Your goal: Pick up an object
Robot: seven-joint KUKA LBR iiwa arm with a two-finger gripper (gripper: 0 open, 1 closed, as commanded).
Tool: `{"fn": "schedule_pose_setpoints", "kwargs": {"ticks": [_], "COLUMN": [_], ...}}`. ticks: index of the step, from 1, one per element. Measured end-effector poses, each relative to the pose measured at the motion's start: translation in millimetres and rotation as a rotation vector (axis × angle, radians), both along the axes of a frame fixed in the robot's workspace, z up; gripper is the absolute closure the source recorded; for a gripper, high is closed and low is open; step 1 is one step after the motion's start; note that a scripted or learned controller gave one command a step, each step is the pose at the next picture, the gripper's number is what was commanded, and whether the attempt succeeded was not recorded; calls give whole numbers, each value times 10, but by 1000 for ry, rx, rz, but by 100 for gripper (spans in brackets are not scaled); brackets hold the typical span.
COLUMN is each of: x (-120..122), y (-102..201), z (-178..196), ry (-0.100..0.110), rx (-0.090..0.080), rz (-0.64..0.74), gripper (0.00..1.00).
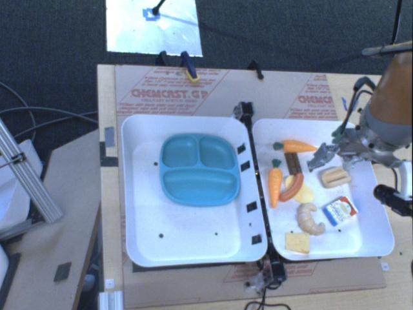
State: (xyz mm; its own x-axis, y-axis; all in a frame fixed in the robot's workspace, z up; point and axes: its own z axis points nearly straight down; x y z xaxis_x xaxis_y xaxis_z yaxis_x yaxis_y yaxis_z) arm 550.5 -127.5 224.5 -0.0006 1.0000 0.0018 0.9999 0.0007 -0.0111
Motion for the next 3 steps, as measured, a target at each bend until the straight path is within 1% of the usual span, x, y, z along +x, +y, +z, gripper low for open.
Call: {"fn": "schedule_pose_setpoints", "kwargs": {"ticks": [1, 2, 3], "x": [26, 28, 26], "y": [1, 14, 56], "z": [66, -564, -1192], "ry": [-13, -8, -7], "rx": [-2, -1, -1], "rz": [2, 1, 0], "gripper": [0, 0, 0]}}
